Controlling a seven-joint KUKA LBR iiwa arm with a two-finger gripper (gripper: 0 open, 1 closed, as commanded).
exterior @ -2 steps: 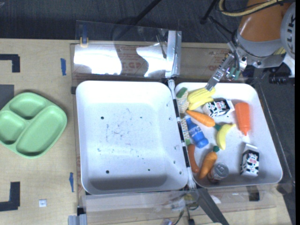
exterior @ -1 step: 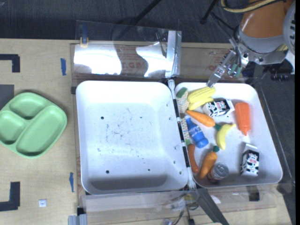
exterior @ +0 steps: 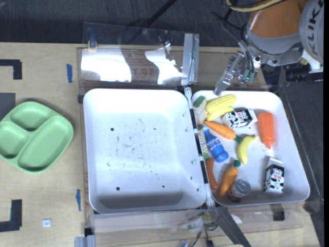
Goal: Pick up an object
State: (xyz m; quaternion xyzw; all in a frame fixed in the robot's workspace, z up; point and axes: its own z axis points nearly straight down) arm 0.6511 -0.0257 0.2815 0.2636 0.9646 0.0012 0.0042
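Overhead, gripper (exterior: 222, 86) hangs at right bin (exterior: 293, 138) back rim, just above corn (exterior: 220, 105); fingers nearly together, clamping nothing. Nothing lifted yet; descent, grasp, lift all remain.

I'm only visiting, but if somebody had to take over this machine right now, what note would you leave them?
Gripper: hovering over the far rim of the right white bin, nothing between its fingers; open or shut is unclear.
Things: all in the right bin: yellow toy corn cob, orange carrot, yellow banana, orange bottle, blue bottle, two black-and-white cartons.
Left white bin: bare floor.
Done: nothing lifted.
Left: pick one object, probably the corn, which is nearest.
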